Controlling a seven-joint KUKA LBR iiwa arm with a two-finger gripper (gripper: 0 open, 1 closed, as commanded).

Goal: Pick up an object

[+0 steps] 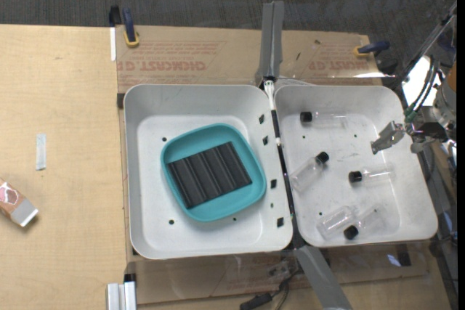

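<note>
Four clear black-capped vials (311, 165) in right bin (407, 229), one teal tray (211, 174)

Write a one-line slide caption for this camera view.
Gripper above right bin of clear black-capped vials; teal tray in left bin.

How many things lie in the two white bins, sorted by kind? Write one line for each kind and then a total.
Clear vials with black caps, in the right bin: 4
Teal tray with a dark ribbed insert, in the left bin: 1
Total: 5
</note>
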